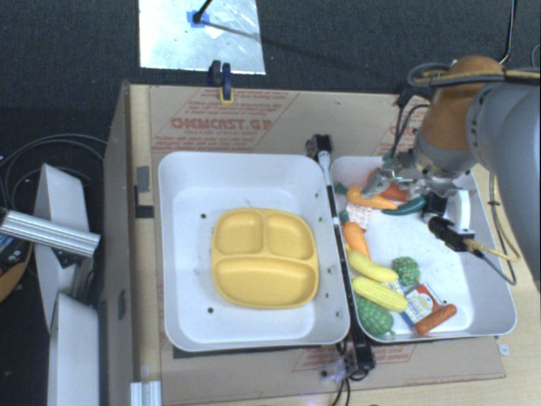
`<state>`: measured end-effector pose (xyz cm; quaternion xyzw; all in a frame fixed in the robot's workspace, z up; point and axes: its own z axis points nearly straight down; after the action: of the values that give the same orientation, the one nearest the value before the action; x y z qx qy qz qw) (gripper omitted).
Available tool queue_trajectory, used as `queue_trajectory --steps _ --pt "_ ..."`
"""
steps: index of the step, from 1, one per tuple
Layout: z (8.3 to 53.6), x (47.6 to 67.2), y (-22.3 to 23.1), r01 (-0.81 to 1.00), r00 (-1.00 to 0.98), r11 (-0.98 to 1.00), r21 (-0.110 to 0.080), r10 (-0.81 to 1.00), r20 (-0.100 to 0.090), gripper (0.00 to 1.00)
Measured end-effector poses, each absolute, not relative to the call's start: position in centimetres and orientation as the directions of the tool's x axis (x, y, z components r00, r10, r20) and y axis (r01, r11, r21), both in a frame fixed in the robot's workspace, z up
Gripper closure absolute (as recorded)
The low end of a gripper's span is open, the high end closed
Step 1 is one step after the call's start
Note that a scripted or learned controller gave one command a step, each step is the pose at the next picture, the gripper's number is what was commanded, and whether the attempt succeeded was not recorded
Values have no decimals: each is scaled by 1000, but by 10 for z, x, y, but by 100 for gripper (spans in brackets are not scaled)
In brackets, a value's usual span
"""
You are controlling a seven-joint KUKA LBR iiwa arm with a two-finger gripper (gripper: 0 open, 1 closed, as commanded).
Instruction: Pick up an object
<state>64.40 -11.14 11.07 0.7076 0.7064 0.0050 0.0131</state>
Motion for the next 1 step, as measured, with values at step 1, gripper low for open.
queue_trajectory --steps 1 --pt "122 644 -110 1000 0 0 20 1000 -7 100"
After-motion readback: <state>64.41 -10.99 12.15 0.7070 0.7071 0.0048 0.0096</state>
